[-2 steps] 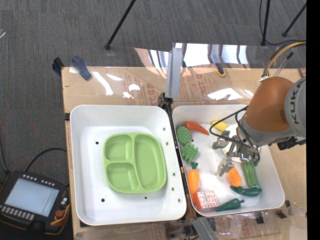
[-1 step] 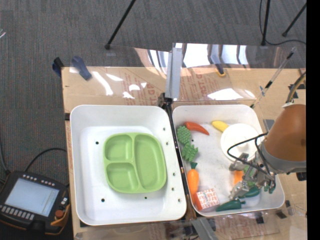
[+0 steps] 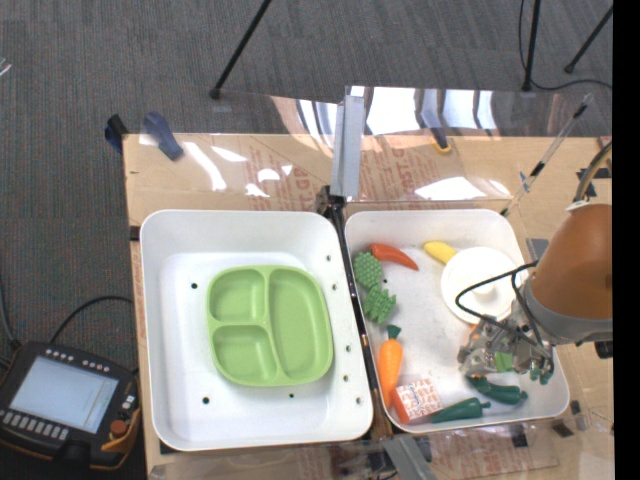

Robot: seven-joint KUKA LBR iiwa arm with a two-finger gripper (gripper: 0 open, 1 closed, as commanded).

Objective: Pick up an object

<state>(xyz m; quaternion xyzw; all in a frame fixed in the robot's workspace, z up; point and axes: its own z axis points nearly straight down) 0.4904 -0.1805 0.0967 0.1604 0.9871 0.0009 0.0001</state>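
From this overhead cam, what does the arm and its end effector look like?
The arm enters from the right: a rounded orange band above a grey wrist section. Below it, the end effector is a compact cluster of grey metal parts with small greenish bits and thin wiring. Dark cables arc behind the arm. No legible markings.

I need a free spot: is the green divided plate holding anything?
Empty: all three compartments of the green plate show bare green.

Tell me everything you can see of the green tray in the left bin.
The green tray is a light green, rounded-corner divided plate, plastic by its look, with three compartments: two smaller ones stacked on the picture's left and a long one on the right. Nothing lies in them. It rests flat and slightly rotated, about mid-floor in the left bin, touching only that floor. The gripper is over the other bin.
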